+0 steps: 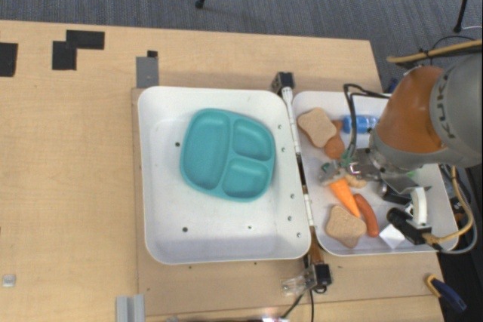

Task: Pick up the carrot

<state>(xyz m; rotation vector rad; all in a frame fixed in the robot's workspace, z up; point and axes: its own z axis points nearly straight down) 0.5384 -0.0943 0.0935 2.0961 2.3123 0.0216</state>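
Note:
The carrot point(345, 196) is a small orange cone lying in the right bin point(445, 231), slanted with its thick end toward the upper left. My gripper point(349, 173) hangs low just above that upper end, under the grey arm with its orange band point(411, 117). The arm's bulk covers the middle of the bin, and I cannot see whether the carrot is touched or gripped.
A red sausage point(367, 215) lies right beside the carrot. One bread slice point(345, 226) sits below the carrot and another point(317, 126) at the bin's top, next to a brown piece point(333, 149) and a blue bottle point(361, 123). The left bin point(166, 237) holds a teal divided plate point(226, 154).

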